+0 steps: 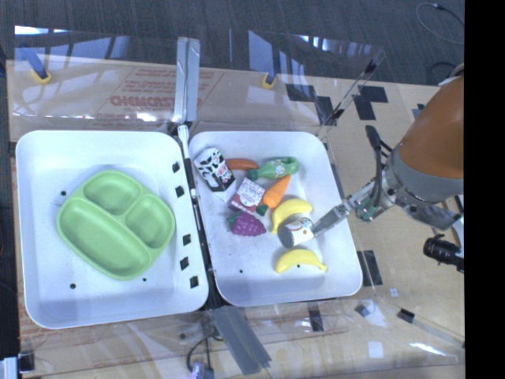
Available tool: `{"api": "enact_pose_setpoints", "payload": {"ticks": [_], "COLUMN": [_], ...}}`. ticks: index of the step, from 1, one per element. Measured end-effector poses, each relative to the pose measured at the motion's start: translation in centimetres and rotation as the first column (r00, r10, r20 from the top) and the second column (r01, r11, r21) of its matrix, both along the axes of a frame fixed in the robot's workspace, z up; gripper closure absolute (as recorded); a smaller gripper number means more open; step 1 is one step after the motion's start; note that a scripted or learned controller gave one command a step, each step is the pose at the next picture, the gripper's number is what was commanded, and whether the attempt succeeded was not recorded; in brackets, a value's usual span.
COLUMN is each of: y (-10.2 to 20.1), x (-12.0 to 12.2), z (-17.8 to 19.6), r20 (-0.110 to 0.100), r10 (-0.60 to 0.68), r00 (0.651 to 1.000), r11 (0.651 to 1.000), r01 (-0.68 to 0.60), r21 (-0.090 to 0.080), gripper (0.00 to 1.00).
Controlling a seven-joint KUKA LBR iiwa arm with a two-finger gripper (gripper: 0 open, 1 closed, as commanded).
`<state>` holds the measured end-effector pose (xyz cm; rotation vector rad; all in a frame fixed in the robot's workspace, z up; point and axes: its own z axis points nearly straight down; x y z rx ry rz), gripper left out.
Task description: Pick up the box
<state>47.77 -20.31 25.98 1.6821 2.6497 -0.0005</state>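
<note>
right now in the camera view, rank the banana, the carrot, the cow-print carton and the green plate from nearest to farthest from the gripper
1. banana, just below-left of the gripper, in the right bin
2. carrot, up and left, mid-bin
3. cow-print carton, at the right bin's upper left
4. green plate, in the left bin

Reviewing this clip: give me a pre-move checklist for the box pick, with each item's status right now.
1. Box visible in right bin: ok.
2. Box clear of neighbours: not ok; grapes and carrot crowd it.
3. Hand over the box: not ok; it sits by the can.
4. Box in the hand: not ok.
5. Finger opening: cannot tell.
6. Green tray in left bin, out of the way: ok.
</note>
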Motion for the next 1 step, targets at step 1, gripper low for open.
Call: {"api": "enact_pose_setpoints", "payload": {"ticks": [1], "y": [1.03], "x": [10.02], "z": [14.14], "r20": [0.002], "r10": [0.097], "r00": [0.995], "r11": [0.995], "r01": [-0.097], "r21": [-0.001], "gripper": [0.0]}}
